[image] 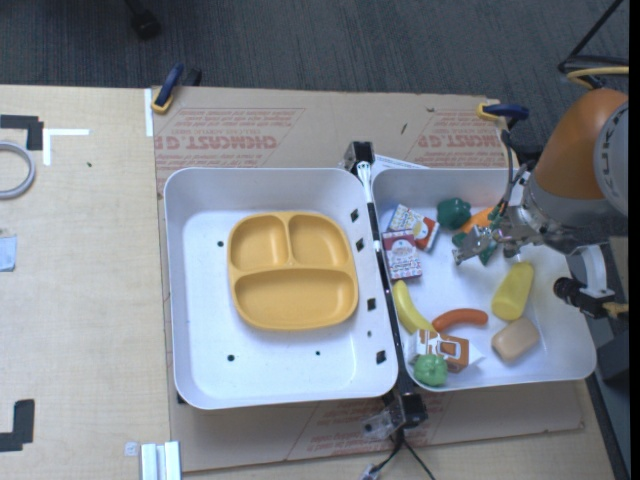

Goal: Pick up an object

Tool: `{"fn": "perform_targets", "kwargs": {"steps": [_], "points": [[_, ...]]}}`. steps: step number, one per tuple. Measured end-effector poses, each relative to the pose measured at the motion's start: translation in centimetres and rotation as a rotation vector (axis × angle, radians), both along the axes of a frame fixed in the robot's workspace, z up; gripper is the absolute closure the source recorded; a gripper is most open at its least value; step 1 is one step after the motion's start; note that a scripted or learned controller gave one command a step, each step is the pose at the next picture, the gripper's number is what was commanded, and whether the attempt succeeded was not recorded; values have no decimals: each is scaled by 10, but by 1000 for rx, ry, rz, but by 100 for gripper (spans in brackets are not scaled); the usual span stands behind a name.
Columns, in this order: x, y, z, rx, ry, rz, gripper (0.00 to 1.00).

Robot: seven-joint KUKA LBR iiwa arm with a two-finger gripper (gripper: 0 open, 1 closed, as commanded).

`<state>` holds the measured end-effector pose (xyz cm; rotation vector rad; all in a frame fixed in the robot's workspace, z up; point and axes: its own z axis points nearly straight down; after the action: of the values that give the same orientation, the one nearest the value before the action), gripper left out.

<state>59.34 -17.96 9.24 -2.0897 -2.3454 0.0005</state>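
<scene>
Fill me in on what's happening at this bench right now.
A grey KUKA arm with an orange band reaches in from the right over the right bin, its gripper low among toy foods. Nothing can be seen held between its fingers. Lying in that bin are a banana, a red sausage, a yellow bottle, a tan block and small cartons. The left bin holds a yellow divided plate, untouched.

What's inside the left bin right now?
Inside the left bin lies one yellow divided plate, its three compartments bare. Whatever is under the plate is covered.
</scene>
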Motion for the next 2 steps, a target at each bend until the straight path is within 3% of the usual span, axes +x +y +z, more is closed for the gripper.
{"fn": "perform_targets", "kwargs": {"steps": [1, 2], "points": [[29, 61, 1, -6, -3, 454, 0], [30, 62, 11, -4, -5, 450, 100]]}}
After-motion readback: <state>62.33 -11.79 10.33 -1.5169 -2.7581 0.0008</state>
